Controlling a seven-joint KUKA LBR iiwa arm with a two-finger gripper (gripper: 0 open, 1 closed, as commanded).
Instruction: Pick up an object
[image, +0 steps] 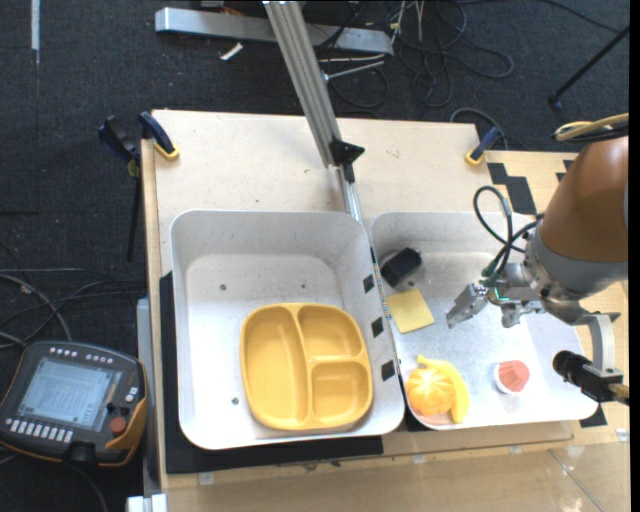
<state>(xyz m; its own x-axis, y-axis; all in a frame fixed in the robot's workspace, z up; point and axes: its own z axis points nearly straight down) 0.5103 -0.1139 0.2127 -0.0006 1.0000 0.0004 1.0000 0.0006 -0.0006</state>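
Note:
The right bin (470, 228) holds a black block (400, 266) at its back left and a flat yellow square (411, 310) just in front of it. A yellow-orange toy (437, 390) lies at the front, with a small red cup (512, 376) to its right. My gripper (487, 308) hangs over the middle of the right bin, to the right of the yellow square and behind the red cup. Its fingers (461, 306) are spread open with nothing between them.
A yellow divided tray (305, 365) lies in the left bin (200, 260). A slanted metal pole (312, 90) rises from the divide between the bins. Clamps sit at the bench's back corners, and a teach pendant (70, 398) lies off the bench at the left.

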